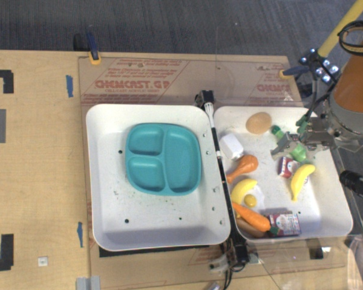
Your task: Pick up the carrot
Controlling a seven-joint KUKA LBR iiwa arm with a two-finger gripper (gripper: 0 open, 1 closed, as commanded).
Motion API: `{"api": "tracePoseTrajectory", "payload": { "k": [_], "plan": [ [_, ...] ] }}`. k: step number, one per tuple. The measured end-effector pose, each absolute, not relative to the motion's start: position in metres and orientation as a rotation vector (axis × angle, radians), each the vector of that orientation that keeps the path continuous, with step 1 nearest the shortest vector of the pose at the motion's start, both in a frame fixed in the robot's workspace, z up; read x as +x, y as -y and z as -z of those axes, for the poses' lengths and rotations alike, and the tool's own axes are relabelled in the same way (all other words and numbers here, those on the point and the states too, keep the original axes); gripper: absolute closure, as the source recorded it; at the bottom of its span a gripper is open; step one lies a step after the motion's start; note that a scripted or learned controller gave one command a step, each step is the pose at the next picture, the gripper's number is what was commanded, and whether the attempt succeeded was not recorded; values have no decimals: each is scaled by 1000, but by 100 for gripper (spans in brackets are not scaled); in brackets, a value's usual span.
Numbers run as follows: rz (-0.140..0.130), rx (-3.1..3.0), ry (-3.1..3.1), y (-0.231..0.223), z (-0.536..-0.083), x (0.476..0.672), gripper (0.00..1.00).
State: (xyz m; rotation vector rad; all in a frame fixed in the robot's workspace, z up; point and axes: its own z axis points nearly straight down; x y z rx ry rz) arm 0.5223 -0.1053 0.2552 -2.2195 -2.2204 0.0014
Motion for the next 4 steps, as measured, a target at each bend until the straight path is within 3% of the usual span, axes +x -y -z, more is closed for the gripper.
{"api": "tracePoseTrajectory", "payload": {
  "k": [1,2,4],
  "plan": [
    [-5,-2195,2237,46,-182,513,0],
    [-5,-2147,2284,38,-184,479,0],
    [-4,-2148,2284,38,-184,479,0]
  ]
}}
